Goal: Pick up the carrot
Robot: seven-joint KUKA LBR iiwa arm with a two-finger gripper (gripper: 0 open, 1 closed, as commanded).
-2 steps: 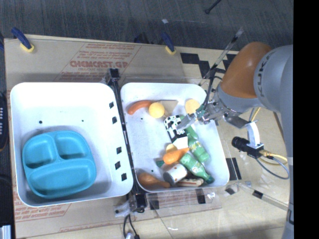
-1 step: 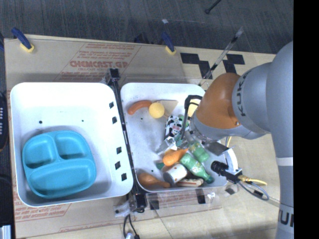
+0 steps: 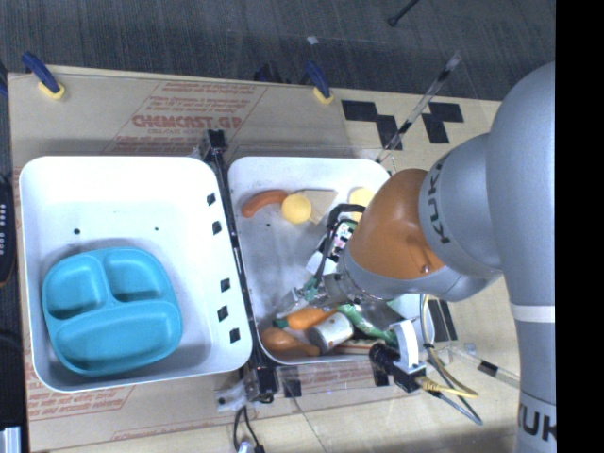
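Observation:
The carrot [image 3: 306, 319], small and orange, lies near the front of the right bin [image 3: 269, 253]. The gripper [image 3: 319, 295] hangs low just above and behind it, under the orange band of the wrist [image 3: 396, 234]. The arm covers much of the bin's right half. From this angle the carrot sits right at the gripper's tip, and I cannot make out whether it is between the fingers.
A brown oblong piece [image 3: 286, 342], a silver cylinder [image 3: 332, 331] and green bits [image 3: 366, 321] crowd around the carrot. A sausage [image 3: 263, 201] and a yellow ball [image 3: 297, 209] lie at the back of the right bin. A blue divided tray [image 3: 111, 308] sits in the left bin [image 3: 113, 182].

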